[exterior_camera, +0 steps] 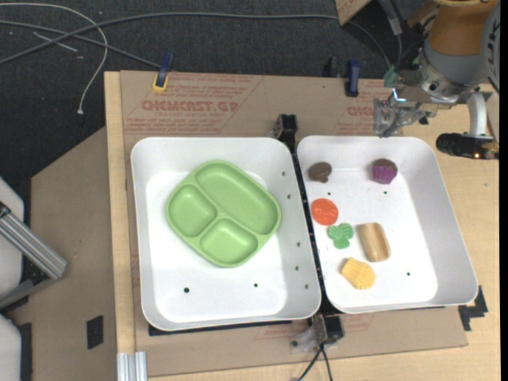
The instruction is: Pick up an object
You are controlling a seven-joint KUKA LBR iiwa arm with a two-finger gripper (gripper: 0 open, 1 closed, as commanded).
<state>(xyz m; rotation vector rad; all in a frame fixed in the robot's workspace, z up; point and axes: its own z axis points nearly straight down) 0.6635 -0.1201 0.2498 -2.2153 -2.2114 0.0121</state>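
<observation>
Low in the frame, the right bin (pixel 444 213) holds a yellow piece (pixel 358 274), tan block (pixel 374 240), green piece (pixel 340 235) and orange disc (pixel 324 211); higher up lie a brown lump (pixel 319 171) and purple piece (pixel 383 171). At upper right the gripper (pixel 391 120) hangs beyond the rim, holding nothing. It had best centre over the isolated purple piece before descending.

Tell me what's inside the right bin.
The right bin holds six small items: brown piece, purple piece, red disc, green piece, tan roll, yellow piece. Nothing looks covered.

Six small toy foods (pixel 352 221), loose in right bin (pixel 452 236)
</observation>
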